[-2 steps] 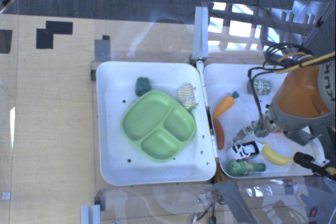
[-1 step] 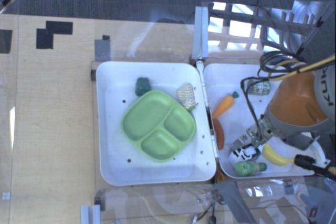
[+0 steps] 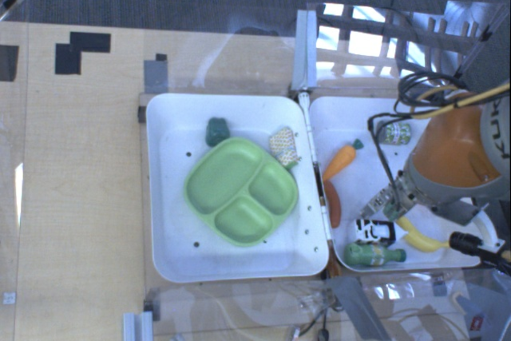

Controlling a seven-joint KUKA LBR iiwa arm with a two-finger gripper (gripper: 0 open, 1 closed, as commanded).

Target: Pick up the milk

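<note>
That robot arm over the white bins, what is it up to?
The arm reaches in over the right bin, its hand low, just above a small black-and-white milk carton near the bin's front. It is meant to pick up that milk, which lies on the bin floor, not yet lifted. Around it lie a carrot, a banana, a green bottle and a can. The left bin holds a green divided plate.

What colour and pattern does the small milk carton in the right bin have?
White with black cow-like patches, on the small milk carton in the camera view.
</note>
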